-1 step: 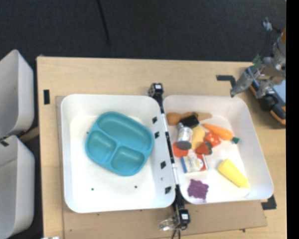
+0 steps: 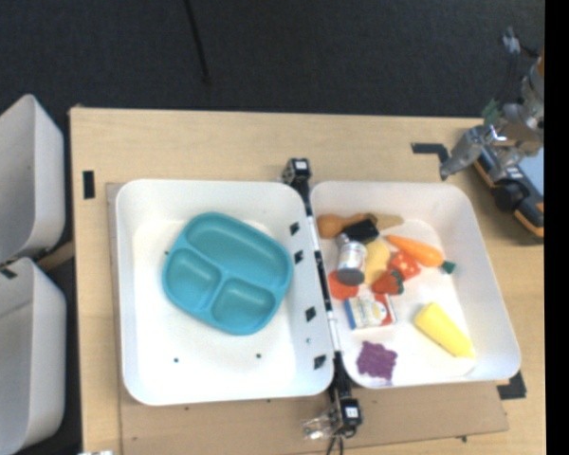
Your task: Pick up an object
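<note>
The right bin (image 2: 484, 254) holds a pile of toy foods: an orange carrot (image 2: 415, 249), a yellow corn piece (image 2: 444, 330), a purple grape bunch (image 2: 377, 360), a red strawberry (image 2: 391, 279), a silver can (image 2: 351, 252), a brown and black piece (image 2: 353, 226) and a small white carton (image 2: 371, 312). My gripper (image 2: 467, 150) hangs at the far right, above the bench just beyond the right bin's back corner, away from all the objects. Nothing is seen in it.
A teal divided plate (image 2: 228, 271) lies in the left bin (image 2: 137, 349). The raised divider (image 2: 315, 282) between the bins carries black clips. White bench furniture (image 2: 14, 188) stands at the left edge.
</note>
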Robot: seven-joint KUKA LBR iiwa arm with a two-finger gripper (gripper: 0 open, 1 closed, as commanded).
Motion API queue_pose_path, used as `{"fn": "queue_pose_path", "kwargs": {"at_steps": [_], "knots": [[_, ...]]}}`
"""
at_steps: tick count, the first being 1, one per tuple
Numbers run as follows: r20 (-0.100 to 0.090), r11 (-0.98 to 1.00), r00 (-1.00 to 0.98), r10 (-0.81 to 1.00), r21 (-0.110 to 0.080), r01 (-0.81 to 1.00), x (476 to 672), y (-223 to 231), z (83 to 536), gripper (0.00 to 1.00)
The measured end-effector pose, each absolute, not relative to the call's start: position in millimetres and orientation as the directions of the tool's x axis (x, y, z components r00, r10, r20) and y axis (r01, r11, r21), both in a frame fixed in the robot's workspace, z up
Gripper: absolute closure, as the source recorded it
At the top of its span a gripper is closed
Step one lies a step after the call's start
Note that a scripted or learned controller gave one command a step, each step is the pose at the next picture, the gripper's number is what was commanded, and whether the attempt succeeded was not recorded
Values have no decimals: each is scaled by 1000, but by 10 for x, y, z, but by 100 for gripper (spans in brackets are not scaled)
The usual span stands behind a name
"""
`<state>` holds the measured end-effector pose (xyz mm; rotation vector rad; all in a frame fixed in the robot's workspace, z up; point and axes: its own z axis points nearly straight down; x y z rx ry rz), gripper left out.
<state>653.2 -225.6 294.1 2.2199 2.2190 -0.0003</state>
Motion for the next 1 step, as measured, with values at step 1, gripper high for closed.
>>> {"fn": "queue_pose_path", "kwargs": {"at_steps": [1], "knots": [[-1,0,0,1000,-4,1000,6469,-2197,2365,0]]}}
